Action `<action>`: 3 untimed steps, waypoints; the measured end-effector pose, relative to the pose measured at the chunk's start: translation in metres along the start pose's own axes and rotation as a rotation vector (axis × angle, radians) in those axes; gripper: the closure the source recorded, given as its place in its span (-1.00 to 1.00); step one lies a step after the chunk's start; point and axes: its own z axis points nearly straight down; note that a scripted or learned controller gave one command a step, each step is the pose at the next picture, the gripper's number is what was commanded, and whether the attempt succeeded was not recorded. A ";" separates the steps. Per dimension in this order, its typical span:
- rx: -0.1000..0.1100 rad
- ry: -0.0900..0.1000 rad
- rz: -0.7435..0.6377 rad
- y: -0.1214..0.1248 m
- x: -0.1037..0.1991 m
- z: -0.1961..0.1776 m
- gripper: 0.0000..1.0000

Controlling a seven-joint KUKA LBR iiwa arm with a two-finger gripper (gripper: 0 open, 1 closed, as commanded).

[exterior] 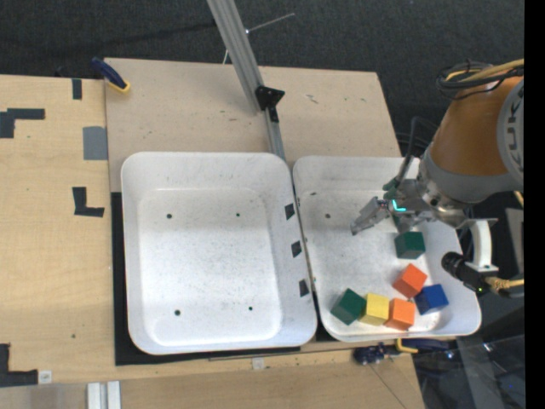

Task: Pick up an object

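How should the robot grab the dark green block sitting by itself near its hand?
Probably from straight above, pinching two opposite flat sides of the dark green block. It sits apart from the other blocks in the right bin, so there is room on each side, and the hand is already close.

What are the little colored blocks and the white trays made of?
The blocks, like the yellow block and blue block, look like painted wood or hard plastic: flat faces, crisp edges, solid matte color. The right bin and left bin look like thin molded plastic: smooth, rounded rims, slightly scuffed.
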 end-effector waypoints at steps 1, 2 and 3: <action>0.007 0.000 0.002 -0.007 -0.004 0.062 -1.00; 0.006 0.000 0.002 -0.011 -0.012 0.110 -1.00; 0.003 -0.001 0.001 -0.012 -0.012 0.126 -1.00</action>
